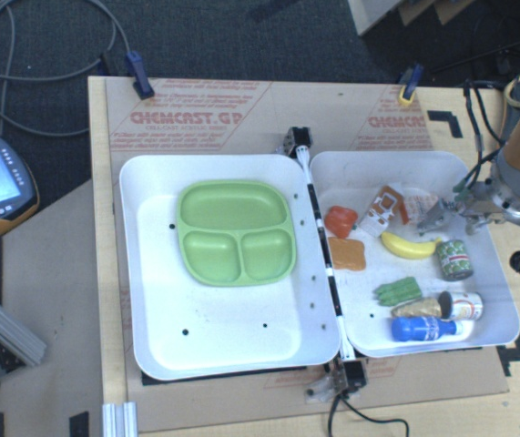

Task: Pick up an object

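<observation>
Fingers [448, 209]: you can't tell from here whether they're apart or together; too blurred.
Nearest items: banana [408, 245] and green can [455, 259], just near-side of the fingers in the right bin [505, 289].
Risk: you could close on the crowded far-right clutter and nudge the can away, gripping nothing.

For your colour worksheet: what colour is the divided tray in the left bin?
Light green tray, seen in the camera view.
</observation>
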Motion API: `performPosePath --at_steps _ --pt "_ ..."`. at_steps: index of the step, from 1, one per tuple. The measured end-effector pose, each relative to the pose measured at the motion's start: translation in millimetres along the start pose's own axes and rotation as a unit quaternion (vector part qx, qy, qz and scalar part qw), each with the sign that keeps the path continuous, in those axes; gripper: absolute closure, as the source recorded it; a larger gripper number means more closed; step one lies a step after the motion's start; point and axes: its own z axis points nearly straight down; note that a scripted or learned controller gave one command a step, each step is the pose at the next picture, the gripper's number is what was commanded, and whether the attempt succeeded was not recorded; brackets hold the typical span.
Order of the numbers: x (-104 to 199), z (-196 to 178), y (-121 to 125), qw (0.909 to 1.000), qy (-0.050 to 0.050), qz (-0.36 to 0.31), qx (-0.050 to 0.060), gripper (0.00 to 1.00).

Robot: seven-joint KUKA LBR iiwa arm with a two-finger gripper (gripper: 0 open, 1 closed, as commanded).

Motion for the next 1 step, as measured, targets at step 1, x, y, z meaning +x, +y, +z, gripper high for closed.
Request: performPosePath --at_steps 1 --pt "4.4 35.9 -39.1 1.0 0.004 -0.003 -0.001 0.0"
